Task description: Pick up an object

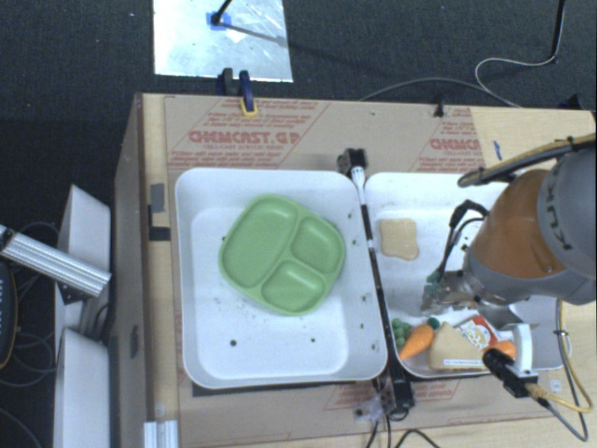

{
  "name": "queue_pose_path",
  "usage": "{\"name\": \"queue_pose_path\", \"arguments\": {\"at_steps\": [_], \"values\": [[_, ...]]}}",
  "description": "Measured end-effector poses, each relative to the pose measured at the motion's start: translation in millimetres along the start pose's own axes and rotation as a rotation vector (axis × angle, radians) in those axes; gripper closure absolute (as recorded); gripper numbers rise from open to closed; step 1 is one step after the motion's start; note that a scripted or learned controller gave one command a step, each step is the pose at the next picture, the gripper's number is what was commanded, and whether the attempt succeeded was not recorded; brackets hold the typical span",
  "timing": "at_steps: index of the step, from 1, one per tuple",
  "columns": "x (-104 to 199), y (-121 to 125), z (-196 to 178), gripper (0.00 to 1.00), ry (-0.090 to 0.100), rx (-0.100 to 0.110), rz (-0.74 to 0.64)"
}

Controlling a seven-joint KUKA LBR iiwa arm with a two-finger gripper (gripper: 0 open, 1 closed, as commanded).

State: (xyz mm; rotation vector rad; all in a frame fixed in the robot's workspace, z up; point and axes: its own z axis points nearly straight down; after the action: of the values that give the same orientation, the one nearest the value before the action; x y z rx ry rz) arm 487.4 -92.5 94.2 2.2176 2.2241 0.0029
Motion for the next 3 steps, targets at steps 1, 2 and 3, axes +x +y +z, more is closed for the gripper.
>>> {"name": "queue_pose_path", "arguments": {"at_steps": [1,2,3], "values": [[0.0,0.9,-10.2,1.00,0.000,-0.002,-0.002],[0.1,1.9,-20.4,1.00,0.000,-0.004,-0.003],[0.3,2.9,-30.6,1.00,0.001,-0.006,-0.006]]}}
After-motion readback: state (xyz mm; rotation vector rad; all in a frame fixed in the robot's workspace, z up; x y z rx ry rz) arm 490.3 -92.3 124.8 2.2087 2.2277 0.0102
